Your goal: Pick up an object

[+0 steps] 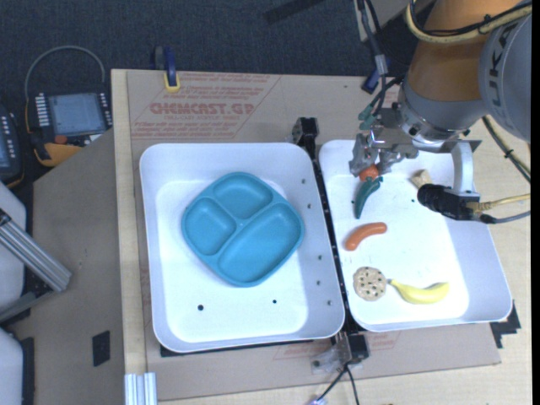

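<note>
The fingers (369, 165) gripped a toy carrot (367, 191) over the right bin (481, 268). A sausage (364, 234), cookie (369, 283) and banana (422, 291) lay below.

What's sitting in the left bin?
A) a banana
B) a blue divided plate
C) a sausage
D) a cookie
B: the blue divided plate lies in the left bin, while the banana, cookie and sausage all lie in the right bin.
</note>
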You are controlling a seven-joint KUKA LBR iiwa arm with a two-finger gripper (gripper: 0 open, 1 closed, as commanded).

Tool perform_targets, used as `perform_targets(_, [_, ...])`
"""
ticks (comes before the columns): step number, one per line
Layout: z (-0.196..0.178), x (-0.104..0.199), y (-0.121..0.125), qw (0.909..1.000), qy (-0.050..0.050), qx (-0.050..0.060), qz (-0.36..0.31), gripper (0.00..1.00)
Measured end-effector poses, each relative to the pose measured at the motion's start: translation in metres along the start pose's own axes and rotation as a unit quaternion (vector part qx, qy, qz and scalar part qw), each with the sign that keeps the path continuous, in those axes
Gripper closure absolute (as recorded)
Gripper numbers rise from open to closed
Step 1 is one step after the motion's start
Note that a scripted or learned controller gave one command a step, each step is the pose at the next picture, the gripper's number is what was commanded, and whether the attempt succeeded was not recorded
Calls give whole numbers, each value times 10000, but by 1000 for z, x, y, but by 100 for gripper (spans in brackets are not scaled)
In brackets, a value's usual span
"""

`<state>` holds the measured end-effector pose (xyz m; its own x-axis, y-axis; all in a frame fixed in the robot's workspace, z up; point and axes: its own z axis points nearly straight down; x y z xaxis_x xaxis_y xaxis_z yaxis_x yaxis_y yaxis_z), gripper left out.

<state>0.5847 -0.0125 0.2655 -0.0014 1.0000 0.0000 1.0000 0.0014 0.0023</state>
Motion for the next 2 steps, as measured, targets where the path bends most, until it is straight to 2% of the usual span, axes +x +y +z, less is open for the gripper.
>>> perform_targets(2, [8,92,44,10000,4,-5,-17,100])
